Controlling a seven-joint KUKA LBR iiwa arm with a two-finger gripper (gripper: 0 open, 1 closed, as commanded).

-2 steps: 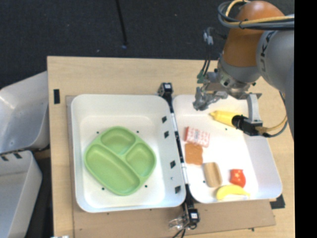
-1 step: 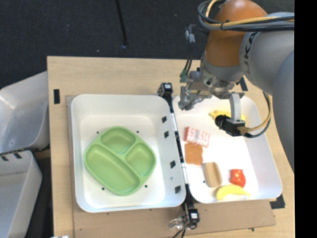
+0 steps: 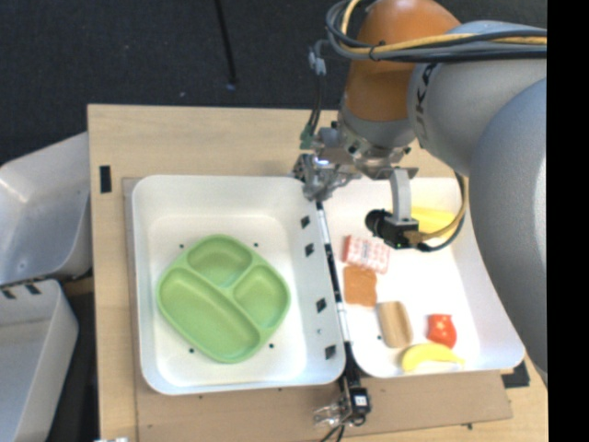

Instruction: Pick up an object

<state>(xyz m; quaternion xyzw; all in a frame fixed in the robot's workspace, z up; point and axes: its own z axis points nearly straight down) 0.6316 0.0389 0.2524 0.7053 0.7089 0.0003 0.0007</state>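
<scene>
The claw (image 3: 317,180) hangs well beyond the tan roll (image 3: 394,323) and to its left, and I cannot tell whether it is open or closed. The roll lies flat, with a brown patty (image 3: 360,287) just beyond it and a banana (image 3: 431,358) just nearer. It looks light, stiff and smooth, so I'd pinch it across its narrow width, mid-length.

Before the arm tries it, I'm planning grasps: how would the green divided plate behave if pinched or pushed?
The green plate looks like moulded plastic, so probably stiff and light. It lies flat in the left bin, so a push would likely slide it rather than roll it. Its low rim probably offers little to pinch.
</scene>
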